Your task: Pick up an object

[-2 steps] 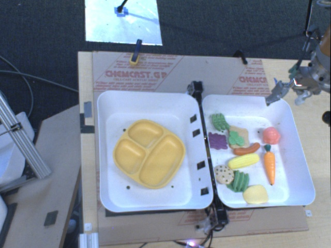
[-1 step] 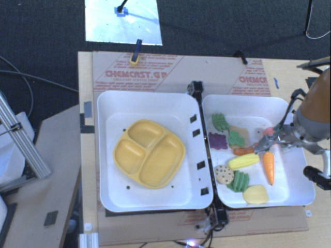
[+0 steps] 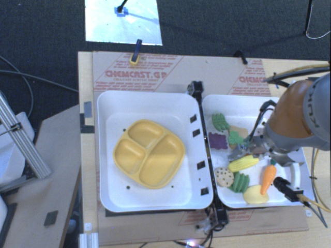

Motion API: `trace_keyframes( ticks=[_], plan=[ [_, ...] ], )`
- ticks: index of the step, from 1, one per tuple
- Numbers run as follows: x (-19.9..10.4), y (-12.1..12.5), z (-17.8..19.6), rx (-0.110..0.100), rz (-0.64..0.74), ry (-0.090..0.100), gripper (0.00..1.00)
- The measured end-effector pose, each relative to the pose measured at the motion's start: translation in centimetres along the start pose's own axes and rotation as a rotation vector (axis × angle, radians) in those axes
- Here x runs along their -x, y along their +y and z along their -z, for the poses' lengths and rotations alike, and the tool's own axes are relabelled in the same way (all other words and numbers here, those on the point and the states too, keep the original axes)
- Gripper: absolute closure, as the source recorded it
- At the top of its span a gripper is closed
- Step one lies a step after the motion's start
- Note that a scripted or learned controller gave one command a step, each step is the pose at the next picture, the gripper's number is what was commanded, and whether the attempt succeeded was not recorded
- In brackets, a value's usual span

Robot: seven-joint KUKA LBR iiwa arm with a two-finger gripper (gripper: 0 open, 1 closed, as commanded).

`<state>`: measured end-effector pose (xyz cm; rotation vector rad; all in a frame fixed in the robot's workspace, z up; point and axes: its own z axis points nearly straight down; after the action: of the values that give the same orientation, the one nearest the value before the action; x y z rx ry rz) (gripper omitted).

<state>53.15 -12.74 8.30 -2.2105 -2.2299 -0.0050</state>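
Above the right bin [image 3: 235,103] we find the gripper [image 3: 242,150] low among the toy food, its opening impossible to tell from this angle. Just beside it lies the yellow corn [image 3: 243,163], with the orange carrot [image 3: 267,178], green pieces [image 3: 239,182], purple piece [image 3: 217,140] and cookie [image 3: 224,176] around. We judge the approach step under way; next we need a clean descent onto the corn. Left bin [image 3: 150,99] holds a yellow divided plate [image 3: 149,159].

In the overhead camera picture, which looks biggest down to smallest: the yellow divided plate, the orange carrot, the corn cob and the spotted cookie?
1. Yellow divided plate, by far the largest.
2. Corn cob and orange carrot: these look about alike, so I won't rank them.
3. Spotted cookie, the smallest.
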Motion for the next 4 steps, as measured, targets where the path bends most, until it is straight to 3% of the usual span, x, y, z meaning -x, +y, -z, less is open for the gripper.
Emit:
trace_keyframes(
  ticks=[1, 2, 4],
  plan=[
    [0.5, 0.0, 1.2, 0.003, -0.005, -0.004, 1.00],
    [-2.5, -4.6, 0.1, -0.002, -0.008, -0.002, 1.00],
    [-2.3, -4.3, 2.2, 0.005, -0.006, -0.003, 1.00]
  ],
)
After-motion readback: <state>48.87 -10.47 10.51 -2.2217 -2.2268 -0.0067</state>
